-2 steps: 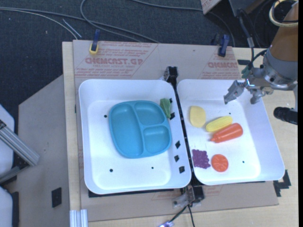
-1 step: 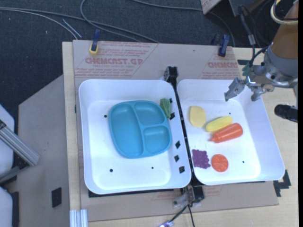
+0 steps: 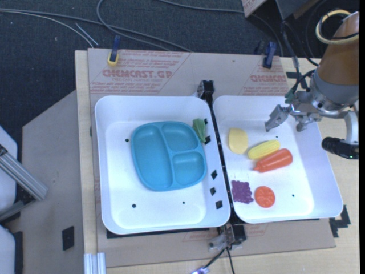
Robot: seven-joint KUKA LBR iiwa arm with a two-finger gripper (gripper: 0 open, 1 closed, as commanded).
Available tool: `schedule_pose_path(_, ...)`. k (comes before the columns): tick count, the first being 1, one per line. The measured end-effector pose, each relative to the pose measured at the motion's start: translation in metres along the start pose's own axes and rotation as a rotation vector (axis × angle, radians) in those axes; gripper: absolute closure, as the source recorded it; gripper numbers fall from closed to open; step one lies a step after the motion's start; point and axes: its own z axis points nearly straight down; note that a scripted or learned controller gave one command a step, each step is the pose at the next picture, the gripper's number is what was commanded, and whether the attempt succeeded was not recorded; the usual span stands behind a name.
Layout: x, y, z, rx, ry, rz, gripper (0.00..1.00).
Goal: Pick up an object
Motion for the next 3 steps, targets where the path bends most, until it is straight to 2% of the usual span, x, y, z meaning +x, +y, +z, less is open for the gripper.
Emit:
schedule_pose_path(1,0.007,0.006,0.049,0.000,0.000,-0.002,0.00)
schedule_pose_path(2,0.010,-0.004,0.100,-0.001,0.000,-0.001,0.00)
schedule_pose_path(3,0.010,-0.002,0.086,-0.007,-0.001,0.000,1.00)
